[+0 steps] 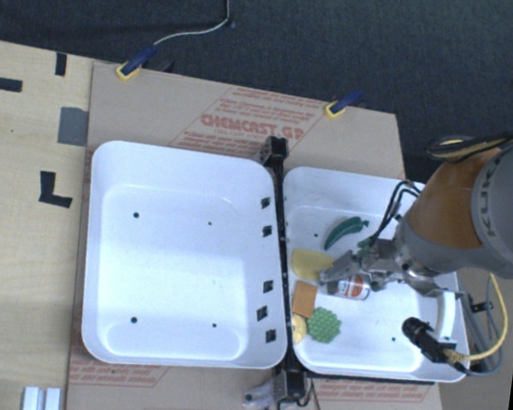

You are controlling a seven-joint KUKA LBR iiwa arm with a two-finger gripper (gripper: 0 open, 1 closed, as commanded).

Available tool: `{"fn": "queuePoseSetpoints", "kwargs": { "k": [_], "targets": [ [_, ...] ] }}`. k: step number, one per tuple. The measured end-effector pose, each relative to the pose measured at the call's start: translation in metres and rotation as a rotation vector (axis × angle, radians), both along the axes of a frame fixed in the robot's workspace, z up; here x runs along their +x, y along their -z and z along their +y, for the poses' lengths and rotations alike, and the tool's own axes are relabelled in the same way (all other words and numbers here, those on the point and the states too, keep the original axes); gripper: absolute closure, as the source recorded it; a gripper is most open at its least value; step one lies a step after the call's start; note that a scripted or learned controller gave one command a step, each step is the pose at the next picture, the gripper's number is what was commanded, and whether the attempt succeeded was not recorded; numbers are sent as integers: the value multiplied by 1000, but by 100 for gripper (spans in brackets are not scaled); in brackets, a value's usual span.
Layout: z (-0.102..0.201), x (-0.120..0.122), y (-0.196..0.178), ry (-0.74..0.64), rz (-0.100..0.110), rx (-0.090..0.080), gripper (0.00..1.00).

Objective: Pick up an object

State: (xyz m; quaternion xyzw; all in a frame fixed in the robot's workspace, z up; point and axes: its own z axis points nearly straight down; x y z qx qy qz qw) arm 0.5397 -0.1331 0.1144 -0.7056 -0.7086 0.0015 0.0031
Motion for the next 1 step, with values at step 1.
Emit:
{"fn": "queuePoseSetpoints", "kwargs": {
  "k": [1],
  "targets": [
    [37, 35, 31, -1, -7, -2, 0]
  ]
}}
